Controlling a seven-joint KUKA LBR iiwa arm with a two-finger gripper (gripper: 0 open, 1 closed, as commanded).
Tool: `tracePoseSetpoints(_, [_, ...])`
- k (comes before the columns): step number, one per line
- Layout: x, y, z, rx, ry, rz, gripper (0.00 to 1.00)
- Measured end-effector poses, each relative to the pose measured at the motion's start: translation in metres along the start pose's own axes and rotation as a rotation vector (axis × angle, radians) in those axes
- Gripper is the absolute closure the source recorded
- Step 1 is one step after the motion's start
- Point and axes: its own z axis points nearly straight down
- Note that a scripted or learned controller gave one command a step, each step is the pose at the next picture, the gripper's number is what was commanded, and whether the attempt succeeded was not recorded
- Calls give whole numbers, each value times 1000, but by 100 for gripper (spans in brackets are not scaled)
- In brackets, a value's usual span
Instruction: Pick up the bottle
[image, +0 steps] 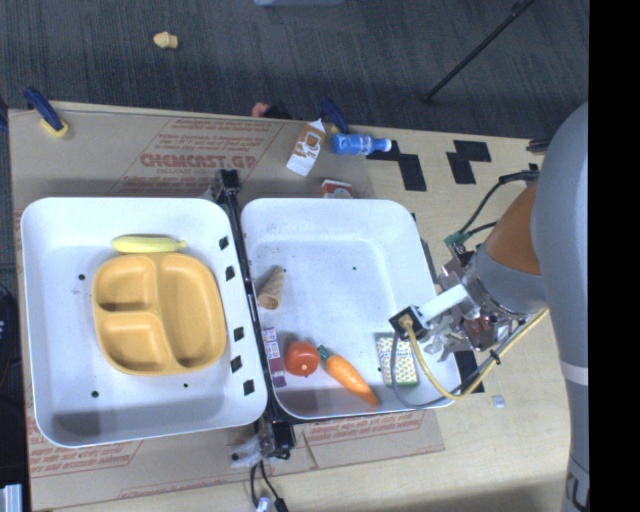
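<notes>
The grey arm (560, 250) bends down over the right bin's (330, 225) near-right corner; its claw (432, 340) hangs there, grip unclear; the small blue plastic bottle (358, 145) lies on the counter (480, 440) beyond that bin.

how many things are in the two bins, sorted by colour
yellow: 2, banana, divided plate
orange: 1, carrot
red: 1, tomato
tan: 1, cone
green and white: 1, small packet
total: 6
</notes>
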Motion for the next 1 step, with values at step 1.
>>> tracePoseSetpoints(1, [9,-34,15,2,-1,17,100])
